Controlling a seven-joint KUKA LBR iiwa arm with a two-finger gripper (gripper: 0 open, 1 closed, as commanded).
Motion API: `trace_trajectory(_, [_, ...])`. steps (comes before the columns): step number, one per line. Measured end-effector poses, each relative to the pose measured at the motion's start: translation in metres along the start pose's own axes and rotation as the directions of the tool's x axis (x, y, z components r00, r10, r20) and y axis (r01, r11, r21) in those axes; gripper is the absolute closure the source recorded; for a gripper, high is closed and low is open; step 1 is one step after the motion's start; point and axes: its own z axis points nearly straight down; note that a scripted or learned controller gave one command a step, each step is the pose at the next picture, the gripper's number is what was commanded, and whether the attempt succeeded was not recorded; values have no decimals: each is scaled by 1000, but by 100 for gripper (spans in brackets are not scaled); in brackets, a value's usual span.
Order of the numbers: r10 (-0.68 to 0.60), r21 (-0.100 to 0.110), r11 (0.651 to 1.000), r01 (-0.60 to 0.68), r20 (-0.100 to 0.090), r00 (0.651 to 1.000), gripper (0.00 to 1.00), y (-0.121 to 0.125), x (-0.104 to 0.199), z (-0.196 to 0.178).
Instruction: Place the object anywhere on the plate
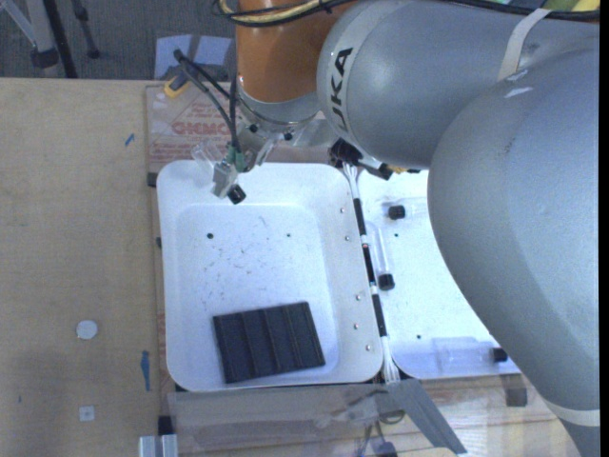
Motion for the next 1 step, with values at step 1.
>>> trace_trajectory(1, [-27,9,1000,27,-7,1000,100,-5,9,20])
